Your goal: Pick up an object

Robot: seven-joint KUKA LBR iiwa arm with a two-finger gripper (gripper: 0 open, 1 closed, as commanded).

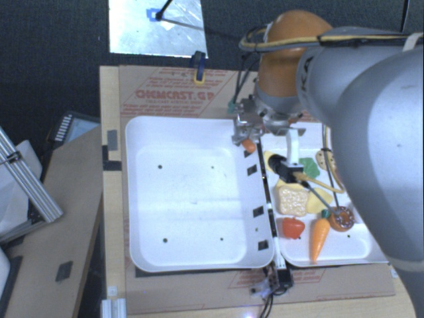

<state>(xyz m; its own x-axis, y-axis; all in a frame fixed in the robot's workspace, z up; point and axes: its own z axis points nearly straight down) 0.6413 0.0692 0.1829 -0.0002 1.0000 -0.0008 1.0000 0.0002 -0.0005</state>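
Observation:
My gripper [246, 140] hangs over the divider between the two bins, near their far end. It is shut on a small orange object [249, 147] that shows at its tips, above the right bin's left rim. In the right bin [358, 249] lie a yellow piece [271, 159], a green piece [309, 166], a pale cracker-like square [293, 201], a red pepper-like piece [292, 228], a carrot [318, 239] and a brown round piece [341, 218].
The left bin [185, 191] lies beside the gripper with bare white floor. The grey arm covers the right bin's far right part. A cardboard sheet [172, 93] lies under both bins, with a blue-and-yellow clamp [198, 67] at its far edge.

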